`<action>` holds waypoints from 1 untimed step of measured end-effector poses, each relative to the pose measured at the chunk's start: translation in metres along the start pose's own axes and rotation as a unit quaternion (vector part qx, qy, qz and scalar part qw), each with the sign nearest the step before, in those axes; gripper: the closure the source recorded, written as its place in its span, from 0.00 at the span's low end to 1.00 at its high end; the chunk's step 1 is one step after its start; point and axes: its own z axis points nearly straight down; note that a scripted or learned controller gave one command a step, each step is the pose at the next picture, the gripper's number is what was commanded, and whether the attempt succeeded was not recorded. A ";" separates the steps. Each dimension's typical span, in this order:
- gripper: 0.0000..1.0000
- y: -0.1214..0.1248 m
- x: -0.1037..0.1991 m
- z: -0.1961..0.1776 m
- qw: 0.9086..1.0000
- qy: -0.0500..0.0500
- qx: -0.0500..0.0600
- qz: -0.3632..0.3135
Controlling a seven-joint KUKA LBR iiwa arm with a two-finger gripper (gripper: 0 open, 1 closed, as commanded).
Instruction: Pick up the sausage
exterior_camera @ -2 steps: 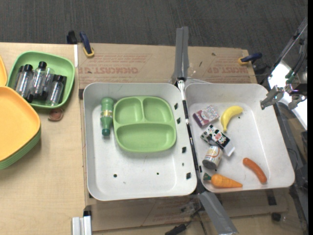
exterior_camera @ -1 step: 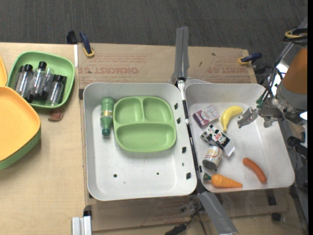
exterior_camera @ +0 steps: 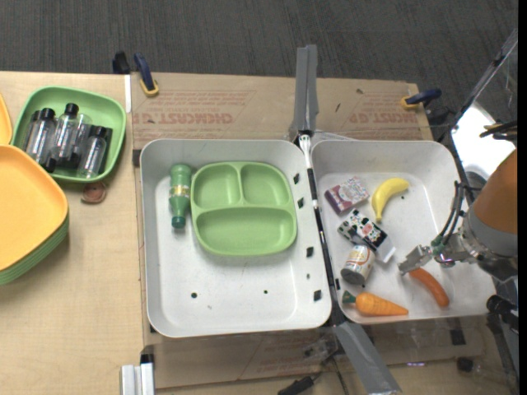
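cardboard covers the table under two white bins, and in the right bin [exterior_camera: 440, 159] the sausage [exterior_camera: 431, 286] lies near the front wall beside a carrot [exterior_camera: 380, 305], the gripper [exterior_camera: 418, 258] poised just above its end, jaws seemingly open, gripping nothing.

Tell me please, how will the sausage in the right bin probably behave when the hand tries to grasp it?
The sausage looks smooth and rounded, so it may slip or roll aside under the hand. It lies flat on the bin floor, so probably it will not tip. It seems to be small toy food, likely light and fairly stiff.
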 end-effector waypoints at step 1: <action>1.00 0.000 -0.001 -0.009 1.000 0.000 0.000 0.002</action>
